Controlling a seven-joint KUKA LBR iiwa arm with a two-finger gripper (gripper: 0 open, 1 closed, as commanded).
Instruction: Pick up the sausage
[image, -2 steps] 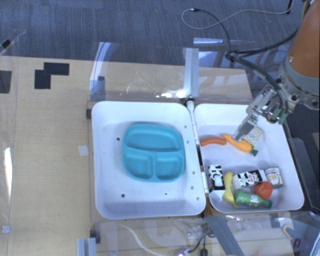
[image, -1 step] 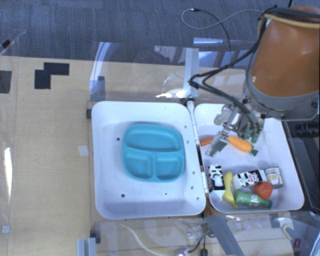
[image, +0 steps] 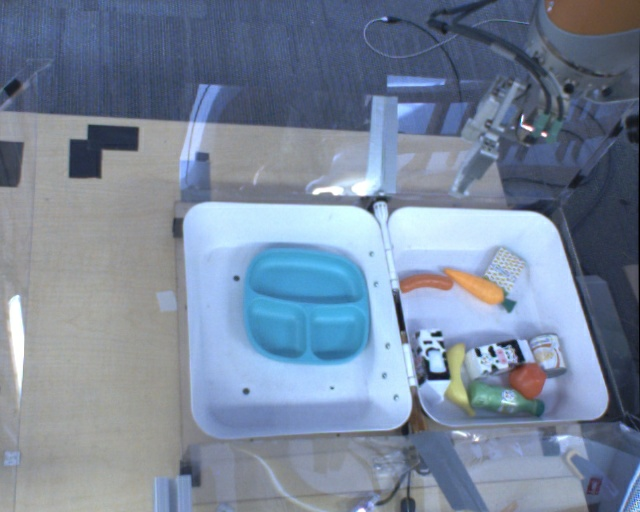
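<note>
In the camera view we see the gripper (image: 478, 160) in the upper right of the frame, hanging above the bench beyond the far rim of the right bin (image: 570, 262), with the arm's orange band (image: 590, 14) at the very top right corner. Whether it is spread or pressed together we cannot tell. Nothing is held by it.

The sausage (image: 426, 283) lies in the right bin, in its upper left part, close to the divider between the two bins. It rests roughly level across the frame, and its right end is just beside the pointed end of the carrot (image: 475, 286), which slants down to the right. Right of the carrot we see a small checked packet (image: 505, 268), tilted.

Along the lower part of the same bin sits a crowded group: a black and white carton (image: 430, 355) at the left, a yellow banana (image: 456, 377) just beside it, another black and white carton (image: 499, 356), a green bottle (image: 504, 399) lying on its side, a red tomato (image: 528, 380) and a small can (image: 547, 353).

The left bin (image: 215, 300), in the middle of the frame, bears a blue divided plate (image: 305, 304) with three compartments.
</note>
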